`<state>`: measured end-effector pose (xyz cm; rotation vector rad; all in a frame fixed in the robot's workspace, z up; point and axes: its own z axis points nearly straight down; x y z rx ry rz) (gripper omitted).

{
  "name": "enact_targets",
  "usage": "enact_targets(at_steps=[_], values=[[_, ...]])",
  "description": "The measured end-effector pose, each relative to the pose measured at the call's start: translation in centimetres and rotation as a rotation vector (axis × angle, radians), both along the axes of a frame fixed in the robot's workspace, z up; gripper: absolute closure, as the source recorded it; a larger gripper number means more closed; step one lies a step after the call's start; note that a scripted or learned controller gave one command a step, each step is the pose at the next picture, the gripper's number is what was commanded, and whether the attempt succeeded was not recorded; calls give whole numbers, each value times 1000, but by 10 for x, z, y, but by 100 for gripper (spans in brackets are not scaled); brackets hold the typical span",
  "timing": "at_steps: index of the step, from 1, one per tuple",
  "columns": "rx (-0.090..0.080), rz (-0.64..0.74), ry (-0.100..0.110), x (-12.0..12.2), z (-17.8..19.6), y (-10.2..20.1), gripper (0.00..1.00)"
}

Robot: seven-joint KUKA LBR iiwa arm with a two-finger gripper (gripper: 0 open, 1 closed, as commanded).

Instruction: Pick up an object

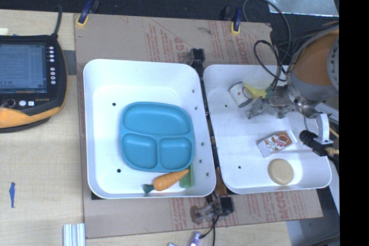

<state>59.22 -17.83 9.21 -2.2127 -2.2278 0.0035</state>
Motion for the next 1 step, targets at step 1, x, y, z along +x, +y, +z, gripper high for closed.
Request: enact_targets(at_steps=[1], values=[[-1, -4, 56, 44, -5, 39, 0]])
